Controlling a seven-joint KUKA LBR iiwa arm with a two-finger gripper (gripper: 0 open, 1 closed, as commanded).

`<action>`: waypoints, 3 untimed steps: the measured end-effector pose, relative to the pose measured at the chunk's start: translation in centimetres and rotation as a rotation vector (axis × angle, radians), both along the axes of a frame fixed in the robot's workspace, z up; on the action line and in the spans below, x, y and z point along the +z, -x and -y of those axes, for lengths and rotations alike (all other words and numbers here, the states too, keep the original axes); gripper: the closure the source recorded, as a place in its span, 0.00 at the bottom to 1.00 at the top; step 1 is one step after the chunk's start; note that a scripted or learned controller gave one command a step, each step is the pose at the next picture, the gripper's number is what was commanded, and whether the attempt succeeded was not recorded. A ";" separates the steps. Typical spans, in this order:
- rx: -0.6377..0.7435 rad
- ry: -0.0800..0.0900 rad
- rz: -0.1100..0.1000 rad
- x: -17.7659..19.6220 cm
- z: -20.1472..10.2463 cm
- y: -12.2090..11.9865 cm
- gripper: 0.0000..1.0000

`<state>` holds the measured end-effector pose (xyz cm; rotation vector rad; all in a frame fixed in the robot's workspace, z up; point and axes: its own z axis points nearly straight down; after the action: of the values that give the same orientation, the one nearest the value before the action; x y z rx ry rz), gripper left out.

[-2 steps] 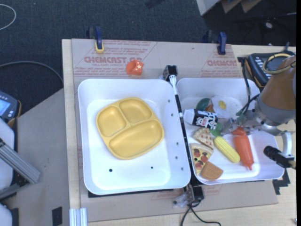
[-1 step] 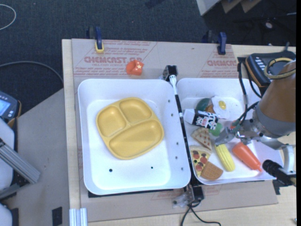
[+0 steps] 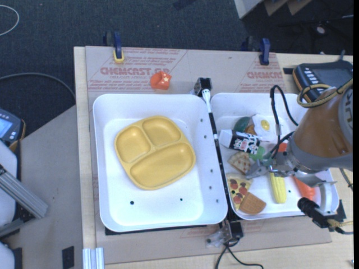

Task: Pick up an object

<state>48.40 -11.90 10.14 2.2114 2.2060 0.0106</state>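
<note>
Position: my gripper (image 3: 268, 168) sits low in the right bin (image 3: 224, 102), among the toy food. Whether it is parted or clenched I cannot tell from above. Just beside it lie a yellow corn cob (image 3: 277, 188), a waffle piece (image 3: 241, 162) and a milk carton (image 3: 242, 143). A pizza slice (image 3: 238, 189) rests nearer the front rim. The left bin (image 3: 101, 150) bears a yellow divided plate (image 3: 155, 151).
</note>
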 end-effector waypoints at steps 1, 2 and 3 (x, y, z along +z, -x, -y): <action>0.000 0.000 0.002 0.8 -0.1 -0.1 1.00; 0.006 -0.004 -0.006 -1.3 0.5 -9.8 1.00; 0.016 -0.012 -0.003 9.1 -11.3 -12.3 1.00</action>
<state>60.65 -0.58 19.22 2.2009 2.2313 0.0209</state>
